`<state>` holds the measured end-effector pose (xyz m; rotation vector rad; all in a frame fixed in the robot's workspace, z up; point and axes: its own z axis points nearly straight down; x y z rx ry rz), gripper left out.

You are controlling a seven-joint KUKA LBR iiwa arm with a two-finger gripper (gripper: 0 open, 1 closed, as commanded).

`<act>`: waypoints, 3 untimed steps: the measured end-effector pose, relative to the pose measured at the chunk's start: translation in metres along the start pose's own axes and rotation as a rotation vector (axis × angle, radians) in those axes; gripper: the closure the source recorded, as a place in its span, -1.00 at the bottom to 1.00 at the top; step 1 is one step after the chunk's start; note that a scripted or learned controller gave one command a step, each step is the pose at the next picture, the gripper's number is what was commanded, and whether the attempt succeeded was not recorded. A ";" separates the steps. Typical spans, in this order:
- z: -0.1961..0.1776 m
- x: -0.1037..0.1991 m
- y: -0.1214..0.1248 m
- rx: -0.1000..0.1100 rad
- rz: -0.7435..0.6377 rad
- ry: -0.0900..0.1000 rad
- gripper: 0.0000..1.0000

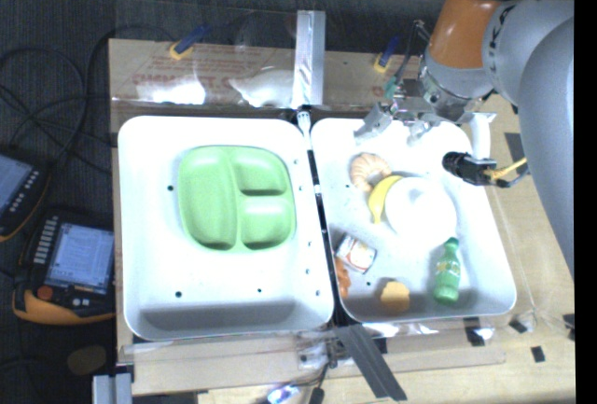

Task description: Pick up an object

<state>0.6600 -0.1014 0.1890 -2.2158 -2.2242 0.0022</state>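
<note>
Tool: the tool (403,118) hangs over the right bin's far rim; its fingers look spread apart with nothing between them.
Right bin: the right bin (485,234) holds a croissant (369,167), a banana (381,197) against a white lid (420,206), a green bottle (447,270), an orange block (395,296) and a small packet (355,254).
Left bin: the left bin (149,290) holds a green divided tray (235,197).

green tray (235,197) left bin, banana (380,197) right
</note>
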 end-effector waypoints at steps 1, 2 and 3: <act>0.097 -0.028 -0.016 -0.002 0.035 -0.003 -1.00; 0.088 -0.027 -0.017 0.000 0.035 -0.002 1.00; 0.006 0.063 0.005 0.000 0.091 -0.002 1.00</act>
